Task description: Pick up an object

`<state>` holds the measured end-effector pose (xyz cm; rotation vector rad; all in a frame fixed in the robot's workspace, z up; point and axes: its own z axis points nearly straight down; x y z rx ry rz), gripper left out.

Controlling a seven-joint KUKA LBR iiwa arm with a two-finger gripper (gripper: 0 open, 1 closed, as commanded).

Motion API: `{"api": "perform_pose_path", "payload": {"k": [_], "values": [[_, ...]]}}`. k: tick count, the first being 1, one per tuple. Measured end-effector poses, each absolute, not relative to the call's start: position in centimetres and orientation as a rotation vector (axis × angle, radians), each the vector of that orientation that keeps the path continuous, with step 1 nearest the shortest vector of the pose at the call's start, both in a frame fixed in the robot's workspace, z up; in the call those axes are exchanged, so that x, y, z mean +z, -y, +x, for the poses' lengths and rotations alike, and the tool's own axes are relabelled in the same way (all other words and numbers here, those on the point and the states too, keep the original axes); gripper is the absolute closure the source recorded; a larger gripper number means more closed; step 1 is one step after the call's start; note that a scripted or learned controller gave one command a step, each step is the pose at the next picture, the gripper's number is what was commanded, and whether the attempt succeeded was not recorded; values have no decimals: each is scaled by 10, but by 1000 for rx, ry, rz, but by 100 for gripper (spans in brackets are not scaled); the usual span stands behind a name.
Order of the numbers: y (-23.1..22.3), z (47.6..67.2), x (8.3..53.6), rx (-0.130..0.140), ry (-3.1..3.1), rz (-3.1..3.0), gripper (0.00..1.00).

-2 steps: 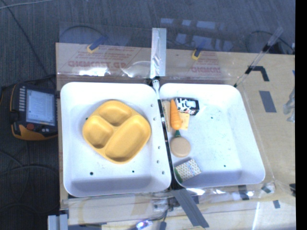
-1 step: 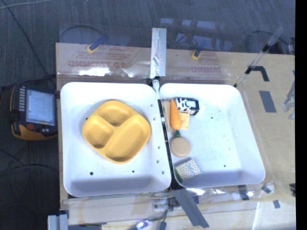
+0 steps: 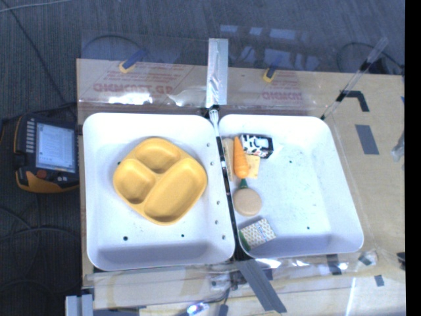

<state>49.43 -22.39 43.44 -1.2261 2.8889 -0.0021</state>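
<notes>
You see a yellow divided plate (image 3: 160, 179) in the left bin (image 3: 99, 242); a carrot (image 3: 240, 158), round biscuit (image 3: 248, 201) and small packets line the right bin's (image 3: 316, 196) left wall.

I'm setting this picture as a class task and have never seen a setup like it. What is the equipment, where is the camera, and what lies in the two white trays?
This is a robot workbench, photographed by one fixed camera above it, looking down at a slant. The arm's job is to pick up an object.

Two shallow white bins sit side by side. The left bin holds a yellow divided plate with three compartments. The right bin holds small items lined up along its left wall: a black-and-white patterned object, an orange carrot-like piece, a round tan disc and a small patterned packet.

A handheld control screen lies on the floor at left. Nothing is being held.
</notes>
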Motion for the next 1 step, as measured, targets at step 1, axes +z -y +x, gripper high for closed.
{"api": "perform_pose_path", "payload": {"k": [1], "values": [[222, 518, 434, 1, -3044, -756, 100]]}}
